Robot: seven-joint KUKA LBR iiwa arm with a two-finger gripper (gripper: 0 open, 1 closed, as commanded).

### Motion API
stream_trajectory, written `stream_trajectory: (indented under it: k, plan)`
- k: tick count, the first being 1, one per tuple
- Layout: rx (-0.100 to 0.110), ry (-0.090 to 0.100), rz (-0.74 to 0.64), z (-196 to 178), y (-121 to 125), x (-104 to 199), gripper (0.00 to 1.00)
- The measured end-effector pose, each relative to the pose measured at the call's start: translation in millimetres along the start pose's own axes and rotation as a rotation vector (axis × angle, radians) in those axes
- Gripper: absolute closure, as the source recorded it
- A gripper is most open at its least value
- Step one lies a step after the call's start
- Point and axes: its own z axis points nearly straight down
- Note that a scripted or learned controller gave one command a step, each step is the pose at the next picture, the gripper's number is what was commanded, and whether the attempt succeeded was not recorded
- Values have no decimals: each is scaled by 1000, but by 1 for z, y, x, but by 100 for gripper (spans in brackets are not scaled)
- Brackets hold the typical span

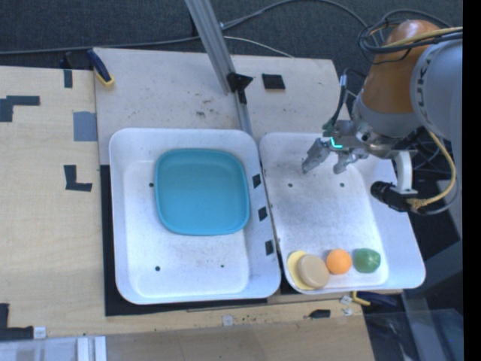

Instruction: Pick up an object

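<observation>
Three small things lie in a row along the near edge of the right bin (pixel 391 232), close to its front lip. The middle one is an orange ball (pixel 339 262), smooth and round, with no long axis to speak of. Just right of it sits a green round object (pixel 367 259), slightly dull in sheen, also roughly spherical. To the left of the orange ball, touching or nearly so, lies a pale yellow-tan disc-like object (pixel 309 270), flattish and rounded, its outline a little wider than the others; which way it points cannot be told.

The right bin is a shallow white tray with rounded corners, its floor speckled with dark scuffs. Above its far half hangs the gripper (pixel 328 161), well apart from the three objects. Its jaws are spread, two dark grey fingers (pixel 312 159) splaying downward with nothing between them. A small teal light glows at the wrist.

The left bin (pixel 128 224), likewise white and shallow, holds a teal plate (pixel 201 191), a smooth rounded square lying flat. Both bins rest on a pale wooden worktop (pixel 45 224) marked with dark tape patches.
</observation>
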Motion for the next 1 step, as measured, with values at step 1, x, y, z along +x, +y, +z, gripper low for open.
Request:
stream_trajectory:
  k: [1]
  plan:
    - [0,0,0,0,0,0,0]
